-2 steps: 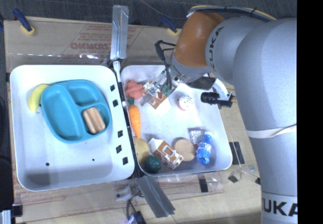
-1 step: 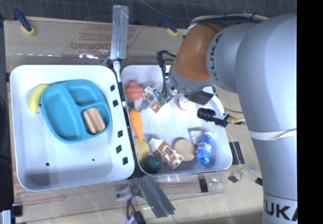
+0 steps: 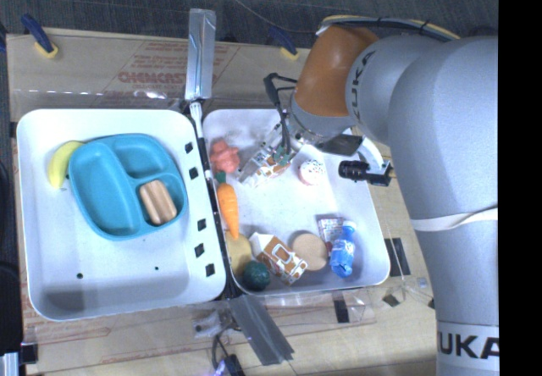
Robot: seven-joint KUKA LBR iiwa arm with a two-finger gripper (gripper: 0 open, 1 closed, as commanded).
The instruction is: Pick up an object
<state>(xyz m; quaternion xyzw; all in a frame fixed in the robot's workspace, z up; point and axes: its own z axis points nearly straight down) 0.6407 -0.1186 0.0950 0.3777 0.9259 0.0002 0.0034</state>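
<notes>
My gripper (image 3: 264, 161) reaches down into the back of the right bin (image 3: 364, 205), under the orange wrist band. Its tip is at a small orange-and-white item (image 3: 275, 165), and the view does not show whether that item is held. A pink lumpy object (image 3: 222, 154) lies just left of the tip. A white dotted ball (image 3: 312, 171) sits just right of it. An orange carrot (image 3: 228, 207) lies along the bin's left wall.
Along the right bin's front sit a dark green ball (image 3: 257, 275), an orange-and-white carton (image 3: 281, 257), a tan disc (image 3: 310, 251) and a blue packet (image 3: 341, 250). The left bin (image 3: 102, 281) holds a blue divided plate (image 3: 102, 179), a brown roll (image 3: 157, 201) and a banana (image 3: 58, 164).
</notes>
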